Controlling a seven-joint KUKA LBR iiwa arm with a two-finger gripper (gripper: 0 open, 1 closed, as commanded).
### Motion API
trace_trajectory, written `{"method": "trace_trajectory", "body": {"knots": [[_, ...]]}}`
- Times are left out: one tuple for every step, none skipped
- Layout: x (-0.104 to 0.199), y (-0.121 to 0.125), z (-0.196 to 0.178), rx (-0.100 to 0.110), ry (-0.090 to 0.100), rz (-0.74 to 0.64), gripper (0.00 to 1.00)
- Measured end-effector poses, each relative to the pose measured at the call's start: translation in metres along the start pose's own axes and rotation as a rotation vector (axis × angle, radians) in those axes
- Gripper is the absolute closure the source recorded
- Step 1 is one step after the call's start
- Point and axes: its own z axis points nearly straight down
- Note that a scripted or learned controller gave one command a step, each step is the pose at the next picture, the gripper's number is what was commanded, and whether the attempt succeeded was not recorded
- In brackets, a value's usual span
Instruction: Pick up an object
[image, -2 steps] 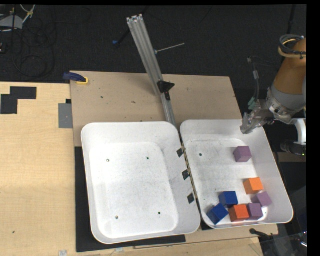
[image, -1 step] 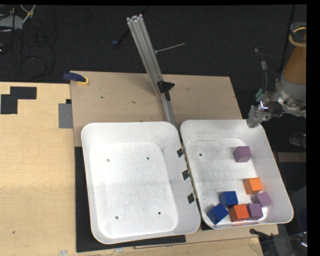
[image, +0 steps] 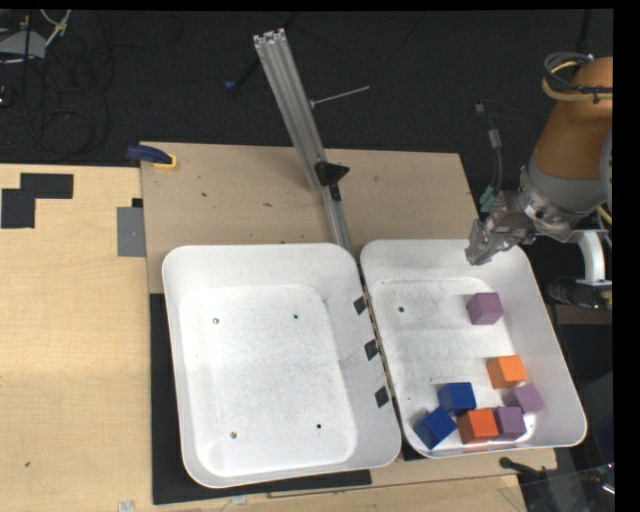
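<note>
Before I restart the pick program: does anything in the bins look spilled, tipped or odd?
Nothing stands out. All seven blocks lie inside the right bin: one purple block apart, the rest clustered near its front corner. The gripper hangs over its back edge.

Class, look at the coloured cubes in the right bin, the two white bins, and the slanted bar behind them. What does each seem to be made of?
Coloured cubes, such as the purple cube: probably painted wood or foam; flat matte faces, no shine.
White bins: likely moulded plastic; rounded corners, speckled matte surface.
Slanted bar: apparently extruded aluminium; silvery, with lengthwise grooves.
</note>
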Motion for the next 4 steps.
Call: {"method": "trace_trajectory", "body": {"knots": [[0.064,-0.002,0.003,0.001,0.000,0.000,1.00],[0.117,-0.006,0.014,0.002,0.000,0.000,1.00],[0.173,-0.008,0.001,-0.001,0.000,0.000,1.00],[0.223,-0.015,-0.007,-0.002,-0.001,-0.001,1.00]]}}
